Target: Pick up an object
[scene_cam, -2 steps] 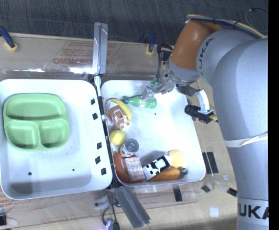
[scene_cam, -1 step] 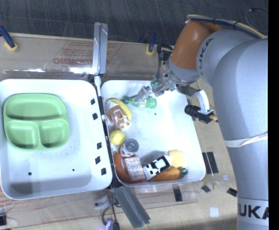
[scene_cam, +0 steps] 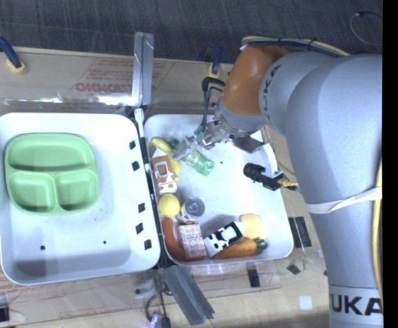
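The gripper (scene_cam: 207, 134) is hanging at the back of the right bin (scene_cam: 274, 214), and the green bottle (scene_cam: 200, 162) is lying slanted just under it toward the front.

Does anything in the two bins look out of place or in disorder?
Nothing looks spilled or broken. The right bin holds a loose jumble: a banana, a lemon and a carrot lie at odd angles. The green tray sits flat in the left bin.
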Tool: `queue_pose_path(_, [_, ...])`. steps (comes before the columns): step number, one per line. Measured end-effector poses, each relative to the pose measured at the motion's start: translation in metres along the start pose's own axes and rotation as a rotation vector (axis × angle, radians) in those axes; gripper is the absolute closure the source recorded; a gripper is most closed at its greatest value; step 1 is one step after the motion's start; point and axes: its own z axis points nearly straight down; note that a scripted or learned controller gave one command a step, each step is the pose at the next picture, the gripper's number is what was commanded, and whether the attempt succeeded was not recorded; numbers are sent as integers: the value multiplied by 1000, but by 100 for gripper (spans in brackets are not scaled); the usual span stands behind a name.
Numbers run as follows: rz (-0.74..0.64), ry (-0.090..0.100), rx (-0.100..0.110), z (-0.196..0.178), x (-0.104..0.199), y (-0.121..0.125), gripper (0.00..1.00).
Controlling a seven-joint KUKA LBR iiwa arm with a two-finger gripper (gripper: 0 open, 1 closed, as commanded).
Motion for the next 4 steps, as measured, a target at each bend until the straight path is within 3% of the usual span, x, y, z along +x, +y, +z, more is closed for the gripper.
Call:
queue_pose_path(1, [-236,15,10,-66,-13,-45,0])
queue_pose_path(2, [-99,15,12,-115,-42,-28,0])
queue_pose_path(3, [-241,15,10,-168,-49,-17,0])
queue_pose_path(4, [-272,18,11,-143,-82,-26,0])
